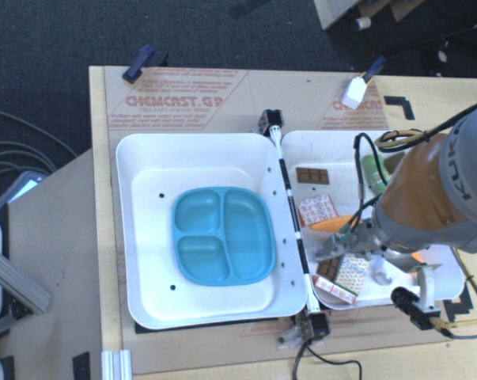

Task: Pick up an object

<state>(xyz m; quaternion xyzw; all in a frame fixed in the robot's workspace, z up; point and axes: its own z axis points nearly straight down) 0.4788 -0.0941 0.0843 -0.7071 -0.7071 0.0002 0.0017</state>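
Bins: we count two, left and right.
Left bin: one blue tray.
Right bin: one chocolate bar, one carrot, assorted packets.
Gripper: over the packets; we cannot tell its state.

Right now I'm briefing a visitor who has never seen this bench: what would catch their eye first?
First the blue divided plate, lying alone in the middle of the left bin. Then the arm, grey with an orange band, reaching in from the right over the right bin. Under it lies a clutter of small things, among them an orange carrot and a brown bar.
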